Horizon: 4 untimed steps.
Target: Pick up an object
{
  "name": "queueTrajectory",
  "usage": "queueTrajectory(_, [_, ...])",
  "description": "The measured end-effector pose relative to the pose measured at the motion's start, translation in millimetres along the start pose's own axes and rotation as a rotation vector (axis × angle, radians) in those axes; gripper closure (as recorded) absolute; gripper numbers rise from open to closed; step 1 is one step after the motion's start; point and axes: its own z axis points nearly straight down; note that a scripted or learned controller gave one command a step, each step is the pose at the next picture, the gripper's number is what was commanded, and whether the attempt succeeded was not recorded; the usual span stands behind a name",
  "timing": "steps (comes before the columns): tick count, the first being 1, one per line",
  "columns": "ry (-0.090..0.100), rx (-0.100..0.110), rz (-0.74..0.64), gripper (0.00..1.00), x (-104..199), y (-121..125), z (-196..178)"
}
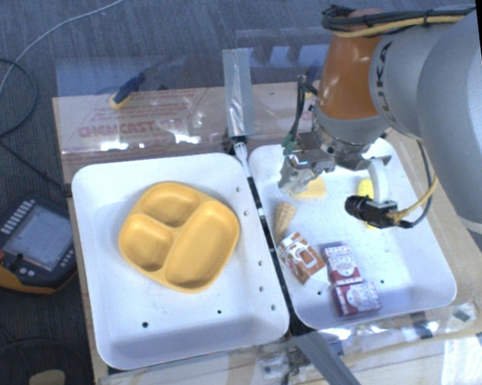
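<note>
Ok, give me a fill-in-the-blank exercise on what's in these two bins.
1. The yellow divided plate lies in the ____ bin.
2. The plate has ____ compartments.
3. The gripper hangs over the ____ bin.
4. The ice-cream cone lies next to the ____ between the bins.

Missing words: left; three; right; divider

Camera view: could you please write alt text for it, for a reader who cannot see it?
The gripper hangs low over the right bin, above a yellow piece and a cone, with three red-and-white packets nearer the camera. The left bin holds a yellow divided plate.
</note>
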Motion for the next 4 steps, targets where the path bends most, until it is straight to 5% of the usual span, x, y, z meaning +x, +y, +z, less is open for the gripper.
queueTrajectory(1, [-0.004, -0.001, -0.181, 1.00, -38.0, 40.0, -47.5])
queueTrajectory(2, [-0.003, 0.001, -0.212, 1.00, -36.8, 36.5, -0.1])
queueTrajectory(3, [-0.001, 0.001, -0.280, 1.00, -91.3, -35.9, 30.7])
queueTrajectory(4, [0.000, 0.000, -0.280, 0.00, -90.9, -35.7, 30.6])
